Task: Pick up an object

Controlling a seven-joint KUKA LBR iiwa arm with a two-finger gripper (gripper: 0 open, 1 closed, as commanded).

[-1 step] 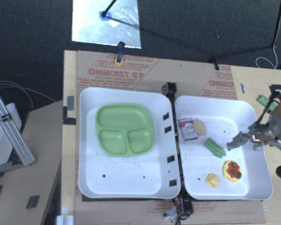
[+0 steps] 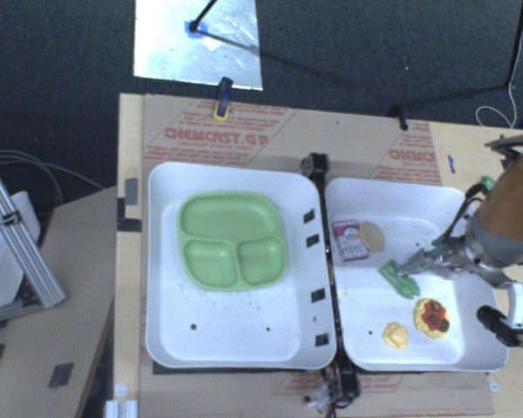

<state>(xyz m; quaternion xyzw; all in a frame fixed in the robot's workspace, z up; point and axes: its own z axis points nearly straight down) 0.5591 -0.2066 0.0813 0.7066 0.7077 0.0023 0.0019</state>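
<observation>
Printing in red across the brown board (image 2: 248, 129) under the bins reads "CHEMCAST GP", repeated near the right corner; a small packet (image 2: 349, 241) in the right bin (image 2: 464, 350) carries red-and-white print too small to read. That board lies on the bench (image 2: 75, 264), with dark carpet (image 2: 68, 54) beyond and a shiny sheet (image 2: 199, 33) on it. The left bin (image 2: 229, 333) holds a green sectioned tray (image 2: 233, 240). The right bin holds the packet, a tan round piece (image 2: 372, 237) touching it, a green toy (image 2: 399, 279), a yellow piece (image 2: 396, 336) and a small pizza-like toy (image 2: 432, 317). The gripper (image 2: 413, 266) sits low over the green toy's right end; whether its fingers are spread or pinching it, I cannot tell.
</observation>
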